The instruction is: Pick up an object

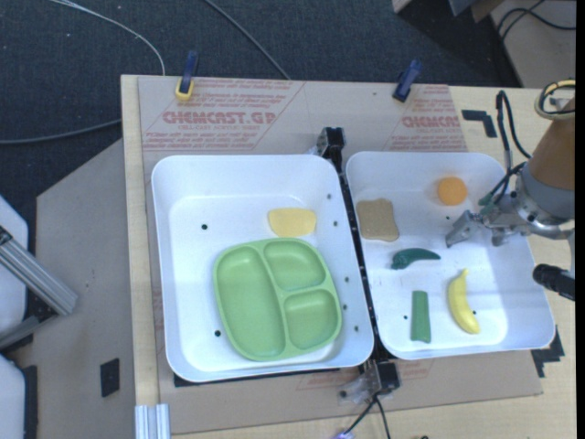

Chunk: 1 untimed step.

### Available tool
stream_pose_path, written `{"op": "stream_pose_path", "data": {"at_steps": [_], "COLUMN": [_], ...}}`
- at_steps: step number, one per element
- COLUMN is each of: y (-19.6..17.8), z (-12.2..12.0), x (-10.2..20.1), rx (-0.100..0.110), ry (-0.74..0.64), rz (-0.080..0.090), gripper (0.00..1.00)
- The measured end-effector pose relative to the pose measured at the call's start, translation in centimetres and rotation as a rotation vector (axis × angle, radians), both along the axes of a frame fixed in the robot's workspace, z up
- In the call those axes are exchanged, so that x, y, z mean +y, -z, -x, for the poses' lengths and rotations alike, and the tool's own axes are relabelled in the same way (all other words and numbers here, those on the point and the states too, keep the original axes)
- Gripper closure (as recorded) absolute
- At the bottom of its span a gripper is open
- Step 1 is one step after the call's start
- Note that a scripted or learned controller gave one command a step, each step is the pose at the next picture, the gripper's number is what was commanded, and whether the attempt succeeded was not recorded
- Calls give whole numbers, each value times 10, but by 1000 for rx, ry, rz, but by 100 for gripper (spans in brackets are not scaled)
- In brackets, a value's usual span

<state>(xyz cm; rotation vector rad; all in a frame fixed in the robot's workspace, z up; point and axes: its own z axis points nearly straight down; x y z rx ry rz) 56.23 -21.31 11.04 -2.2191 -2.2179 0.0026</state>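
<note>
My gripper (478,233) hangs over the right bin (521,337), near its right side, with the fingers open and nothing between them. An orange ball (451,190) lies just up and left of it. A dark green pepper-like piece (414,258) lies down and left of it. Below it lie a yellow banana (462,304) and a green stick-shaped piece (420,316). A tan bread slice (377,219) rests by the bin's left wall.
The left bin (183,199) holds a green divided plate (277,297) and a pale yellow piece (292,221) above it. A black clamp (331,141) sits where the bins meet at the back. Cables run beside the arm at the right.
</note>
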Motion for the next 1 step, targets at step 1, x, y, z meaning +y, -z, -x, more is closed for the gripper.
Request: {"op": "stream_pose_path", "data": {"at_steps": [1], "y": [27], "z": [1], "x": [1], "rx": [1], "ry": [0], "rz": [0], "gripper": [0]}}
